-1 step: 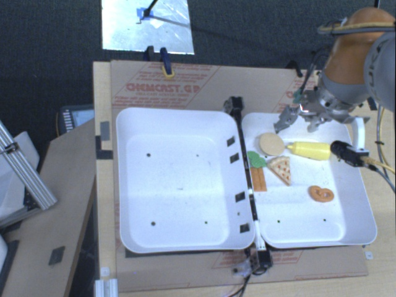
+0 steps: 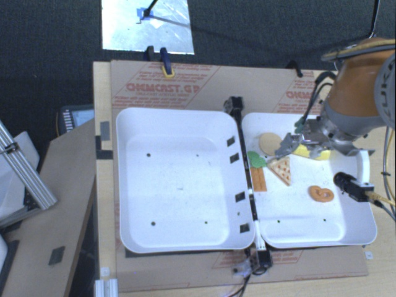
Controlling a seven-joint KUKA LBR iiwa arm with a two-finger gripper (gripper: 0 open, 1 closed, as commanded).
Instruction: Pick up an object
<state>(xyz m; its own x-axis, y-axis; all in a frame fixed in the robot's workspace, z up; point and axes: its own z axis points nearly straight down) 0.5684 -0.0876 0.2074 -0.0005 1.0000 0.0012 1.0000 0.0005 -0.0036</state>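
Note:
My gripper (image 2: 288, 147) hangs low over the back of the right bin (image 2: 309, 231), reaching in from the right. Just below its tips lies a pizza slice (image 2: 280, 170). A tan round cookie (image 2: 269, 143) sits to its left, and a yellow piece (image 2: 307, 151) shows partly hidden behind it. A green leaf (image 2: 255, 160) and an orange-brown bar (image 2: 258, 179) lie by the bin's left wall. A small pretzel (image 2: 321, 194) rests further right. Nothing is seen between the fingers.
The left bin (image 2: 179, 178) stands beside the right one, joined by a black-clipped divider (image 2: 241, 166). Both rest on a cardboard sheet (image 2: 185, 82). A metal rail (image 2: 21, 172) lies at the far left.

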